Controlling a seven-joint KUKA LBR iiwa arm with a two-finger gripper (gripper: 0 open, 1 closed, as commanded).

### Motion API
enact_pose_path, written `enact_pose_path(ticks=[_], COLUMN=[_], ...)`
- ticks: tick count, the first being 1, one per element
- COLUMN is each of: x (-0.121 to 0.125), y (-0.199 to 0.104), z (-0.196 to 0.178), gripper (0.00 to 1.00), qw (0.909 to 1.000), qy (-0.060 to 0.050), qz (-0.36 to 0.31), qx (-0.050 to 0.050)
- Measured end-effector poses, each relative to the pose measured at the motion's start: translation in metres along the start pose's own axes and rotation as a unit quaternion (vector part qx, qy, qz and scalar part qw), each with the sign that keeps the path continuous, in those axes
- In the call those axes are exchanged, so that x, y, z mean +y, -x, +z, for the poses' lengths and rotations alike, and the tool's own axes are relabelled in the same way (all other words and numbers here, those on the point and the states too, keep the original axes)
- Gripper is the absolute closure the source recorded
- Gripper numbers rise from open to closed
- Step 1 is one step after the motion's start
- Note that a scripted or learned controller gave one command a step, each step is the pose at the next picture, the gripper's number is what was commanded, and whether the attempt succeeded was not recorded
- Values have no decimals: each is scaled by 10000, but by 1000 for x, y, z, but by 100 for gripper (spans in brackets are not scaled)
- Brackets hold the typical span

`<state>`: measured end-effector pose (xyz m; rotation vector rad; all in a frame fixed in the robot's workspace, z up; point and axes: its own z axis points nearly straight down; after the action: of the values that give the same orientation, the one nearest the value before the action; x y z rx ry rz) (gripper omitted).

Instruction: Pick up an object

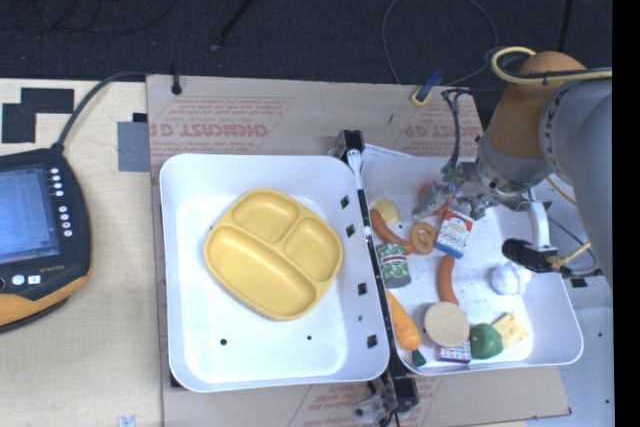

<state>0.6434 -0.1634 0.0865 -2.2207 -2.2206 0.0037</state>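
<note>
Bottom of frame first: right bin [560, 355] holds the clutter. Along its lower edge sit a green pepper [485, 342], a cheese wedge [513, 327], a flat round beige disc [446, 323] and a tapered carrot [402, 319] by the divider. All look like smooth moulded plastic toy food.

Mid-frame: a hot dog [446, 281], a small labelled can [393, 264], and a white lump [506, 279] towards the right. The left bin [190, 335] carries a yellow three-compartment plate [272, 251], glossy with rounded corners.

Further up: the gripper [447, 198] hangs over the upper part of the right bin, just above a small carton [455, 235] and an orange ring [424, 237]. Can't tell its finger state from this angle, and nothing is visibly held.

Advice: the carton is the nearest target, with flat sides and a boxy shape. Square up to its flat faces and descend straight, avoiding the ring touching its left side.
</note>
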Motion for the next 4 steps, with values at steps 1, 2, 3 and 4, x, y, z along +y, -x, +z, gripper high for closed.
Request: enact_pose_path(ticks=[1, 2, 3, 4], x=[0, 0, 0, 0], y=[-24, -23, 5, -67], z=[-1, -6, -1, -2], gripper=[0, 0, 0, 0], qw=[10000, 10000, 10000, 10000], qy=[-3, 3, 6, 4], qz=[-7, 0, 2, -21], qx=[8, 6, -1, -44])
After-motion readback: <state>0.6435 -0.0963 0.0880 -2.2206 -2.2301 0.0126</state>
